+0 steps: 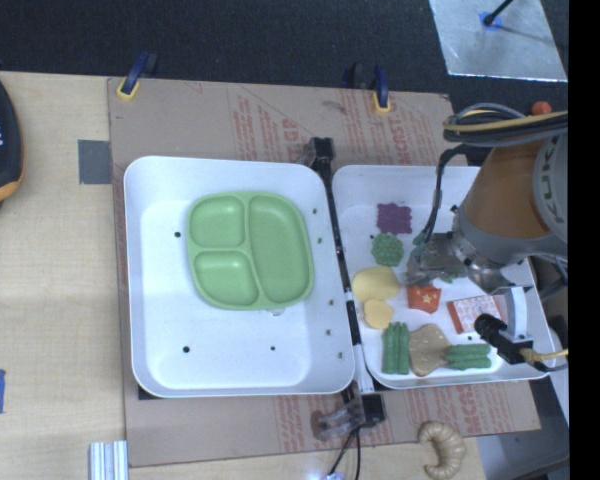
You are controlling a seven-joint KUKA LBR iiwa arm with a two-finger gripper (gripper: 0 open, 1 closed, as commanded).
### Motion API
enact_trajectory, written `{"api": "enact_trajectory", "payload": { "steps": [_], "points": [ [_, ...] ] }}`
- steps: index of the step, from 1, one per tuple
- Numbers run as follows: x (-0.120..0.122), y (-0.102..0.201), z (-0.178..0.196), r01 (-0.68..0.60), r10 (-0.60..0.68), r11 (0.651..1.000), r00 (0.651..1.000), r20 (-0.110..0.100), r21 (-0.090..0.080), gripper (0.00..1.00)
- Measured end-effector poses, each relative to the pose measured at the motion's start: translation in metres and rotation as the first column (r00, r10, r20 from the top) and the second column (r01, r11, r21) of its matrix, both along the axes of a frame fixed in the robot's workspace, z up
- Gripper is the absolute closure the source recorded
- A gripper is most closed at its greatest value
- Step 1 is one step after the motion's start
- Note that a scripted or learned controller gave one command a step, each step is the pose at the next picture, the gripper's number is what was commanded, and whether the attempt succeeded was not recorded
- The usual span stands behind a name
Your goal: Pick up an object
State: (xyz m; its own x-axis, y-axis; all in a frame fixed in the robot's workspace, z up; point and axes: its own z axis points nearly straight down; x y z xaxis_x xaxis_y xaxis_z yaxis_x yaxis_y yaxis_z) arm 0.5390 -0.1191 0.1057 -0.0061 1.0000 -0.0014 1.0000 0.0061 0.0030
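A brown cardboard sheet point(230, 118) is seen clamped over the pale wooden bench point(40, 298), and two shallow white plastic bins are set on it side by side. The left white bin point(160, 358) is occupied by a light green three-compartment plastic plate point(250, 250), lying flat near the bin's upper middle. The right white bin point(365, 183) is crowded with small toy food pieces.

The grey arm with the orange band point(510, 193) is reached in from the right, over the right bin's upper right part. The gripper point(435, 260) is lowered among the pieces, just above a small red block point(423, 297) and just right of a green broccoli-like piece point(386, 249); whether it is spread or pressed together cannot be told (the wrist body hides the tips), and nothing is seen pinched.

A purple square piece point(394, 216) is placed above the broccoli. A pale yellow rounded piece point(374, 284) and a smaller yellow-orange round piece point(378, 314) are lying at the bin's left side, touching or nearly so. A tan irregular piece point(427, 348) is flanked by a green ridged piece point(396, 347) on its left and another green ridged piece point(467, 357) on its right. A red-and-white card-like piece point(470, 311) is possibly lying flat beside the red block.

A tan curled object point(444, 446) is left outside, below the right bin.
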Motion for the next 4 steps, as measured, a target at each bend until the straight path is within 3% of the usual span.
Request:
{"api": "enact_trajectory", "payload": {
  "steps": [1,2,3,4],
  "points": [
    [0.0,0.0,-0.001,0.0,0.0,1.0,1.0,0.0,0.0,0.0],
    [-0.011,-0.012,-0.012,0.001,-0.001,1.0,1.0,-0.006,0.002,0.0],
    [-0.013,-0.013,-0.003,0.002,-0.002,1.0,1.0,-0.01,0.002,1.0],
    [0.004,0.063,0.091,-0.004,0.004,1.0,1.0,0.001,0.003,1.0]
  ]
}}
